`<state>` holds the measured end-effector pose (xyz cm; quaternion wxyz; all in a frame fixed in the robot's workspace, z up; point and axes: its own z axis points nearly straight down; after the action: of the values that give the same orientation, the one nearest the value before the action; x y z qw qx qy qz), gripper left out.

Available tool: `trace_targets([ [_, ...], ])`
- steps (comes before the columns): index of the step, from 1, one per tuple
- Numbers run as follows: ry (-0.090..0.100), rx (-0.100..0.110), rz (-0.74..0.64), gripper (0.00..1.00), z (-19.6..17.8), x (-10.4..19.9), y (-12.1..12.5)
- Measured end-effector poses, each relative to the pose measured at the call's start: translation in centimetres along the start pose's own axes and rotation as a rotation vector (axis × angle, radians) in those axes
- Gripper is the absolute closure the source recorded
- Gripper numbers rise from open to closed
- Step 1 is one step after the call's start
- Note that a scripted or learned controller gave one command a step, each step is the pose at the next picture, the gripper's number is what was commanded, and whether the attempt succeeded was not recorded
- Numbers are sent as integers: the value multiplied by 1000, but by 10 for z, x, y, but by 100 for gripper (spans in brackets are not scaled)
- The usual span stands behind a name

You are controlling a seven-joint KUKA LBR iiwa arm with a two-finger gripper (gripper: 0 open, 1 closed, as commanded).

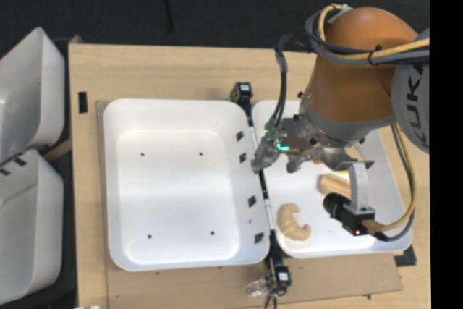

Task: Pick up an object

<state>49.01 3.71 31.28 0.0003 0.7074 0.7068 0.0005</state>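
Observation:
A tan croissant-shaped object (294, 221) lies in the right bin (391, 236) near its front left corner. A pale tan cylinder (333, 183) lies further right, partly covered by the arm's fittings. My gripper (278, 160) hangs over the left side of the right bin, close to the wall between the two bins, behind and slightly left of the croissant shape. A small green light glows on it. The wide orange and grey wrist hides much of the right bin's back half.
The left bin (116, 177) sits beside the right one, their rims meeting at a row of small black clips (252, 200). A black fitting with cable (346, 215) hangs off the arm over the right bin. Wooden bench edge surrounds both bins.

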Motion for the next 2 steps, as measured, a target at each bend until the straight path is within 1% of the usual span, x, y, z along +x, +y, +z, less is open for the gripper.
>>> trace_targets([
  [1,-2,6,5,0,117,-72,15],
  [2,-2,2,4,0,215,-160,-1],
])
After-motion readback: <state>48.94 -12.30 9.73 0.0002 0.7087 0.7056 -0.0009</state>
